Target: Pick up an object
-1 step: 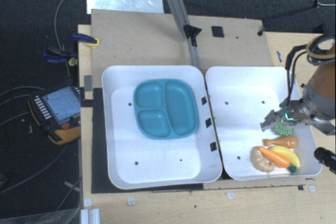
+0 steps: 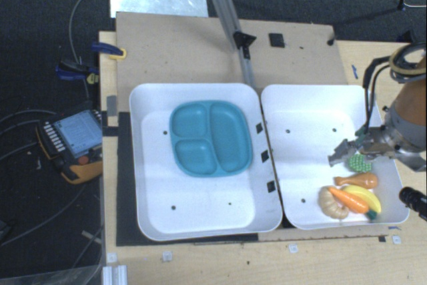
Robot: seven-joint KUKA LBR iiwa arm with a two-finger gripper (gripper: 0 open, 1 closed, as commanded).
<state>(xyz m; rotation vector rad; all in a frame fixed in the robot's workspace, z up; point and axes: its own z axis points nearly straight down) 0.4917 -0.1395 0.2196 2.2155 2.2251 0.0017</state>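
One blue plate (image 2: pixel 211 138), two white bins (image 2: pixel 200 210).

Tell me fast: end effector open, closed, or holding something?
End effector: fingers cannot be told open or closed; it sits low in the right bin, just above the toy food pile.

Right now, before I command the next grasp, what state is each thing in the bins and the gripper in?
Blue divided plate: flat in the left bin, compartments bare.
Right bin: toy food piled in its near right corner.
Green toy: lying just under the gripper.
Drumstick: lying flat.
Carrot: lying across the pile.
Banana: beside the carrot.
Gripper: low over the green toy; grasp unclear.
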